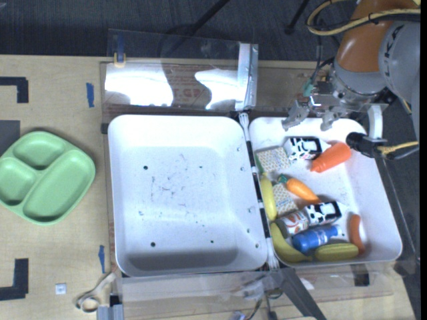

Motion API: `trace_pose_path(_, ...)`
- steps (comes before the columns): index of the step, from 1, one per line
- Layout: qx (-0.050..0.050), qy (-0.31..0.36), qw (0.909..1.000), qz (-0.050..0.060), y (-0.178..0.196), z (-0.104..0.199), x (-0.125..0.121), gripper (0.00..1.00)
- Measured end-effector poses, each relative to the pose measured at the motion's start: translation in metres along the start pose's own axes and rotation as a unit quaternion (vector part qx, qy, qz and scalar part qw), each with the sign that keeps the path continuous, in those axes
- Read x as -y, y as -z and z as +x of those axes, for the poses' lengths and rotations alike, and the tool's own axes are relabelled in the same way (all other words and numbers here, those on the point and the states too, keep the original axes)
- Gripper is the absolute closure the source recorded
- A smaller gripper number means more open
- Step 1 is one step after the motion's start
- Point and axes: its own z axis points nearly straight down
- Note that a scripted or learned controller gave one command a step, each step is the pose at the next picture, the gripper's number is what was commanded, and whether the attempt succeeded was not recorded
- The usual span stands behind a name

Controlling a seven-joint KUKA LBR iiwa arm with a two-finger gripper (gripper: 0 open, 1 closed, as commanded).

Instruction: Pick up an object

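Tapered orange carrot (331, 157), smooth plastic, in right white bin (385, 209), claw (311, 116) spread open above, gripping nothing.

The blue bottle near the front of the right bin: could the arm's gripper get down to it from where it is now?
Probably, but it's crowded. The blue bottle lies uncovered, yet a banana and a cow-patterned toy press close beside it. The gripper hangs over the bin's far end.
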Motion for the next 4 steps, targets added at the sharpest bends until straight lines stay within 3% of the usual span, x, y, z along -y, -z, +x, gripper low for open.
trace_pose_path(1, 0.000, 0.010, 0.9999, -0.001, -0.060, -0.042, 0.095, 0.00)
trace_pose_path(2, 0.000, -0.060, 0.9982, -0.001, -0.019, -0.020, 0.113, 0.00)
trace_pose_path(3, 0.001, 0.066, 0.9978, -0.007, -0.101, -0.005, 0.101, 0.00)
trace_pose_path(4, 0.002, 0.294, 0.9557, -0.003, -0.106, -0.050, 0.098, 0.00)
